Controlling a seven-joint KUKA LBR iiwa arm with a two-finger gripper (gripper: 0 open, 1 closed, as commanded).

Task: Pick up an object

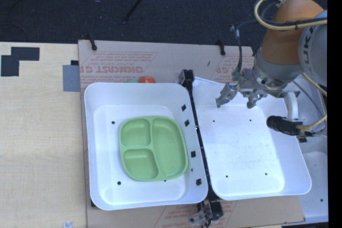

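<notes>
The left bin (101, 189) holds a green divided plate (153, 147), lying flat near its centre with bare floor on all sides. A small orange object (146, 80) sits just outside this bin's far rim. A black divider (195, 139) runs between the bins. The right bin (251, 168) offers open floor for manoeuvre. The gripper (241, 96) hangs above the right bin's far edge, fingers spread apart and grasping nothing. To pick up the plate, the arm would probably need to cross the divider with clearance, then close over a raised rim or partition, since the flat plate offers little else.
</notes>
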